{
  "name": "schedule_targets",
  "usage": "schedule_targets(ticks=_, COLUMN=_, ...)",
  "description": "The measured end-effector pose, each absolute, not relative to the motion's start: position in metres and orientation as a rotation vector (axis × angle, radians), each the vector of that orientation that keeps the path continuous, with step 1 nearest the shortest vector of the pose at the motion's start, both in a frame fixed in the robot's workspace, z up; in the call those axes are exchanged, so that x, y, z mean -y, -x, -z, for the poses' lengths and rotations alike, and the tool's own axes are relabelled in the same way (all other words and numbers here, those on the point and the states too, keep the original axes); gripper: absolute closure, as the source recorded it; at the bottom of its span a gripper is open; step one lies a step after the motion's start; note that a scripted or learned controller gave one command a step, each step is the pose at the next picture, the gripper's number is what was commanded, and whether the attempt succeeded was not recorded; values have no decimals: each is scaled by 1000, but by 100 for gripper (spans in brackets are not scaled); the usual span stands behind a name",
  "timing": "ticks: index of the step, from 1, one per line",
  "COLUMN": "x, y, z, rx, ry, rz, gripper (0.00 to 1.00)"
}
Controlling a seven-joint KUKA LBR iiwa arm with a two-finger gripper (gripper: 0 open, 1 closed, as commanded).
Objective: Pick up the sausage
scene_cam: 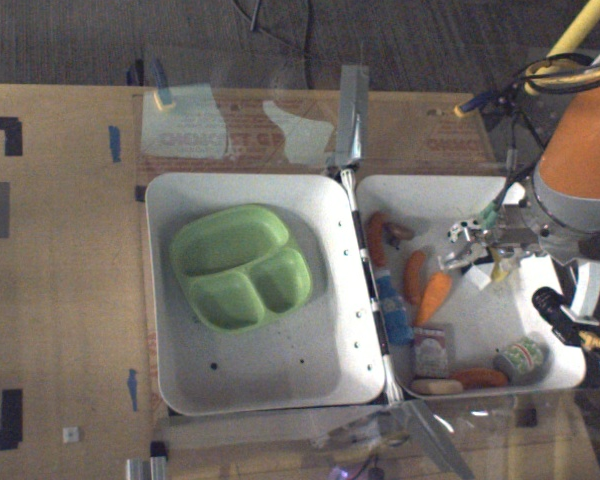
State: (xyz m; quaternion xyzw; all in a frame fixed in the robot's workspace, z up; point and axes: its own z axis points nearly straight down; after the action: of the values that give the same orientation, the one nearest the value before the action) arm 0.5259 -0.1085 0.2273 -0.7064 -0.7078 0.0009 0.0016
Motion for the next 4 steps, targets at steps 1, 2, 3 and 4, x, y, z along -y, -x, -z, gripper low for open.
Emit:
schedule_targets(ticks=1, x=108, y=-579, z=-99, rx=2281, ry=2157, rz=-2, gripper=0)
schedule_targets(ticks=2, x=104, y=-632, z=-86, rx=2249, ry=2197, rz=3, gripper=0)
schedule_targets(ticks=3, x=105, y=-633, z=-96, rx=2250, ry=2200, rz=7, gripper=100)
schedule_targets(ticks=4, x=44, y=-637, z=-184, rx=2627, ry=1729, rz=2, gripper=100)
